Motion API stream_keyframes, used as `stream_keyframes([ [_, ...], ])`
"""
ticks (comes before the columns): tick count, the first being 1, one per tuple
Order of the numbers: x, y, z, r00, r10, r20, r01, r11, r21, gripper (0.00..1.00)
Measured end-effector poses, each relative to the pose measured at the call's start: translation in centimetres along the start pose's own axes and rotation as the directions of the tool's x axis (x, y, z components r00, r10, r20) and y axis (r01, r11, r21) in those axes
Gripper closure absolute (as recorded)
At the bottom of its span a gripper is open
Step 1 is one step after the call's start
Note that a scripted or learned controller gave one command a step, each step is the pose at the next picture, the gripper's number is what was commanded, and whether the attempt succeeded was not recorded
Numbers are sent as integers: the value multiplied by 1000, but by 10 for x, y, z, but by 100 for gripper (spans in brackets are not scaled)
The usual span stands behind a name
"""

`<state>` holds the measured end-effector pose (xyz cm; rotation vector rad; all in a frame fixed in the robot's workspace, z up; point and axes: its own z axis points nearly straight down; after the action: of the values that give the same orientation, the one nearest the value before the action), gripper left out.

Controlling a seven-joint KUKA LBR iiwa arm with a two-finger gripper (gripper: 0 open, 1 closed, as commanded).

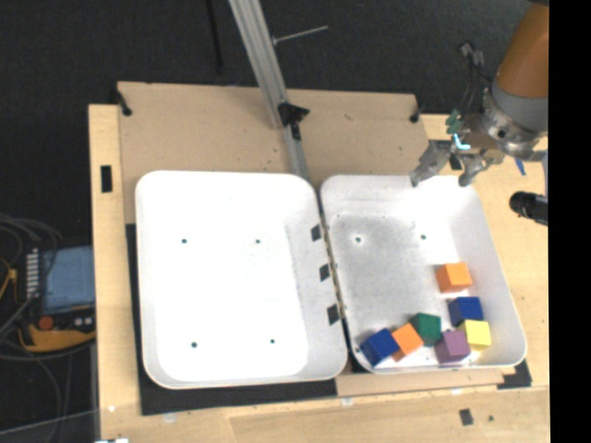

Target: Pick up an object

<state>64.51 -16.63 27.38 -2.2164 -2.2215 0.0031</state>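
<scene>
Right bin point(388, 247): seven blocks crowd its near right corner: an orange block point(452, 276), two blue, one green, one purple, one yellow, a second orange.
Left bin point(222, 275): bare white floor.
Open room: the right bin's far and middle floor lies free (speckled grey).
My hand: my gripper point(445, 169) hangs over the right bin's far rim, fingers spread, nothing between them, well apart from the blocks.
Around: a metal pole point(268, 72) slants behind the bins; cables lie at the left.
</scene>
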Motion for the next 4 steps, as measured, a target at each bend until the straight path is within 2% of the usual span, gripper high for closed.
stream_keyframes([
  [1,-1,1,-3,1000,-2,4,2,1000,-4,0],
  [3,-9,-6,82,1000,4,4,-4,1000,-1,0],
  [4,-13,-1,125,1000,7,4,-7,1000,-1,0],
])
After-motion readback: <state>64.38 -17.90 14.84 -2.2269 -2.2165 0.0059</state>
